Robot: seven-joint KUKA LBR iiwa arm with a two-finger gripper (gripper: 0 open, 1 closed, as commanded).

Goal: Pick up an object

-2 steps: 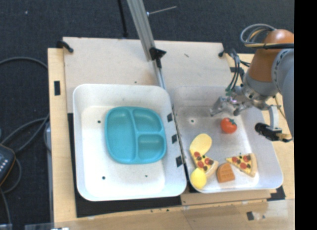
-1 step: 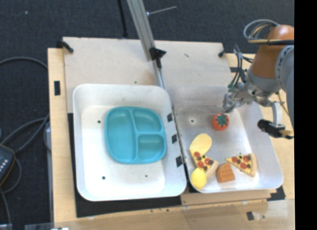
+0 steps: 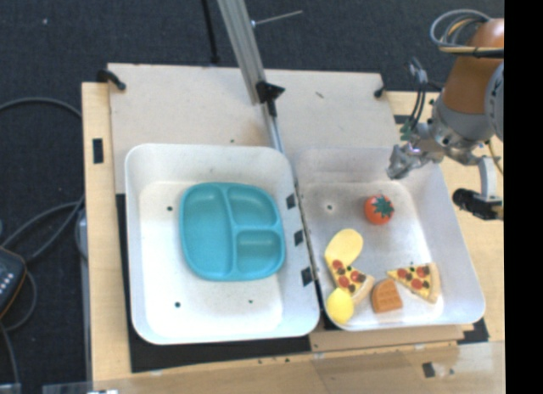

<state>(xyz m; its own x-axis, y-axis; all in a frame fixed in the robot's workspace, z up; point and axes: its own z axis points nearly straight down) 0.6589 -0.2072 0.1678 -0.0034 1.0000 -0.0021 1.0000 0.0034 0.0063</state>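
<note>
The right bin [image 3: 445, 214] holds several toy foods: a red tomato [image 3: 379, 208], a pale yellow oval piece [image 3: 344, 245], a pizza slice [image 3: 349, 279], a second pizza slice [image 3: 418, 279], an orange-brown wedge [image 3: 386, 297] and a yellow lemon [image 3: 339, 306]. My gripper [image 3: 402, 166] hangs over the bin's far right corner, up and to the right of the tomato and apart from it. Nothing shows between its fingertips.
The left bin [image 3: 153, 171] carries a teal divided plate [image 3: 232, 231]. A slanted metal pole [image 3: 242, 31] rises behind the bins, ending at a black clamp [image 3: 269, 92]. Cables lie on the dark floor at left.
</note>
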